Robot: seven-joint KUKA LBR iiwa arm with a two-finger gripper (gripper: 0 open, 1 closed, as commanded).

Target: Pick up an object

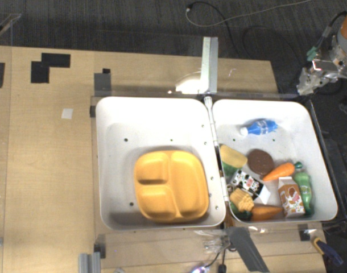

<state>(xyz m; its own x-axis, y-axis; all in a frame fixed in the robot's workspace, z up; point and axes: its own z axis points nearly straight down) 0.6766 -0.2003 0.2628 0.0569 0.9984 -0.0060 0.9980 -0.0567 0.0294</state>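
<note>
The right bin (301, 115) holds several small items in its near half: a yellow block (233, 156), a brown disc (260, 161), an orange carrot (279, 171), a green bottle (303, 186), a brown carton (290, 198), a black-and-white packet (246, 181), a tan toy (240, 199) and an orange-brown sausage shape (267, 212). A blue bottle (259, 127) lies alone nearer the far wall. My gripper (308, 84) hangs outside the bin, beyond its far right corner, with nothing seen in it.
The left bin (122, 124) carries a yellow divided tray (170, 183) in its near half. A metal post (210, 61) stands at the far end of the wall between the bins. A cable runs over the dark floor behind.
</note>
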